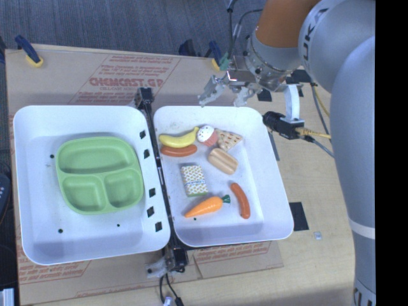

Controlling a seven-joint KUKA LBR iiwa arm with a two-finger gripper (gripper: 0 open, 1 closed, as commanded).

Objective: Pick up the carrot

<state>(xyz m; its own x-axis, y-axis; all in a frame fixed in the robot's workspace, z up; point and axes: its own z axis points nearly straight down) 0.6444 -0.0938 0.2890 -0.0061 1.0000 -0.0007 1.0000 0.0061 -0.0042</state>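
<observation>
**Desk:** Item one, the gripper. What do you have?

**Operator:** I log the two-finger metal gripper (pixel 226 94) hanging over the far rim of the right-hand shallow white plastic bin (pixel 275 193). Its fingers are spread apart with bare air between them; nothing held. I judge it is parked high so the view of the bin's contents stays clear before a descent.

**Desk:** Item two, the target?

**Operator:** Orange toy carrot with a green leafy tip (pixel 207 206), lying flat on the bin floor, well apart from the fingertips and on the near side of the bin from them. It lies slantwise, tip pointing away to the right.

**Desk:** Neighbours?

**Operator:** Between the fingers and the carrot I list: yellow toy banana (pixel 179 137), red-orange toy sausage (pixel 178 150), tan bread roll (pixel 222 161), patterned rectangular block (pixel 194 179). The block sits just beyond the carrot. A second slim red sausage (pixel 240 200) lies just beside the carrot's green end, apart from it.

**Desk:** Other bin?

**Operator:** Green three-compartment plastic tray (pixel 99 174), far to the left of the fingers, not concerned.

**Desk:** Judgement?

**Operator:** Pick not yet begun; the fingers would need to straddle the carrot's thick middle, across its length, clear of the sausage
</observation>
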